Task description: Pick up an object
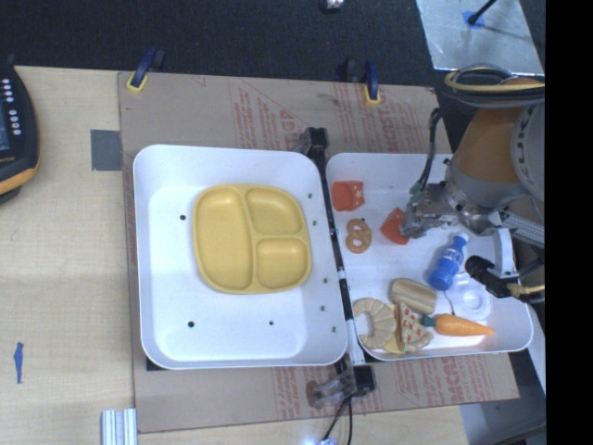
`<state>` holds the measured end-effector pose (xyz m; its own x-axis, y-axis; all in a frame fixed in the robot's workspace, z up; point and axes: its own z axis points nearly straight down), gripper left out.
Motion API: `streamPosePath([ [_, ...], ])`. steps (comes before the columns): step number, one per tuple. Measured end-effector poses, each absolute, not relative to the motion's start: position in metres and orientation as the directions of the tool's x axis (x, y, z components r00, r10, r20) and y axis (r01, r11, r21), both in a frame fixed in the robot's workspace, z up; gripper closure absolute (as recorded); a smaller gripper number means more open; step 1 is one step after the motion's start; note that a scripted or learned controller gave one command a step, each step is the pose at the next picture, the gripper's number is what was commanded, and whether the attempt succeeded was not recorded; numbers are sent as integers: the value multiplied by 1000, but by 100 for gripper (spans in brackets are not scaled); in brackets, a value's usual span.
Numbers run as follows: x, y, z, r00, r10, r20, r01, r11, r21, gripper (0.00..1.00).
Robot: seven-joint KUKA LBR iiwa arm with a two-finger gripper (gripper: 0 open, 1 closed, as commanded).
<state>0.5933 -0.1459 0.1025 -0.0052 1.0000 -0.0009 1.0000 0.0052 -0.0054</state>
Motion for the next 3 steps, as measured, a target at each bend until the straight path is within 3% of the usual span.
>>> streamPosePath([
  [1,593,-146,102,-6,1000,-2,1000,6,-5,0],
  [2,636,-122,92,-9,1000,-1,1000,9,0,0],
  [3,601,-118,91,-3,1000,0,1000,3,-7,0],
])
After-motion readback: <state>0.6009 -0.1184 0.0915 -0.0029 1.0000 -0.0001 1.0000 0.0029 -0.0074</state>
